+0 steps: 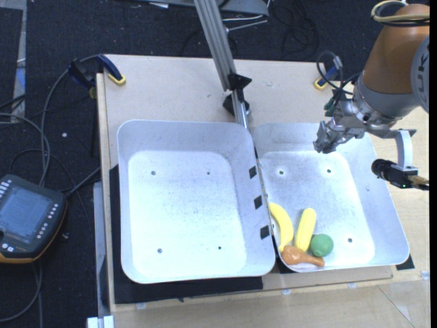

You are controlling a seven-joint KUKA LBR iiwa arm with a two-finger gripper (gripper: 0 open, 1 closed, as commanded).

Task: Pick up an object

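The right bin (382, 214) was the landmark here. The claw (326, 142) hovered over its far rim, dark and bunched against the white wall — couldn't tell whether it was spread or pinched together, and nothing showed in its grip. All candidate objects sat clustered at the near-left corner of the right bin: a banana (281, 223) lying along the left wall, a second yellow piece (305, 227) just beside it that looked like a corn cob or another banana, a green ball (321, 244) touching that piece's near end, and an orange-brown item (300, 255) at the near rim, partly under the others. A whitish-pink scrap below it was too unclear to name. Judged as toy food — probably light, hollow plastic, stiff, smooth and a bit slippery, not fragile. The green ball seemed the easiest pick, grabbed across its middle, though a round smooth shape might squirt out of a shallow pinch. The banana would want a grip across its narrow width mid-length, but it sat tight to the wall, so little finger room on that side. The left bin (136, 203), touching the right bin's left wall, showed bare white floor. Both rested on the tan surface (171, 87). Pick not yet started — the claw was well apart from the cluster.
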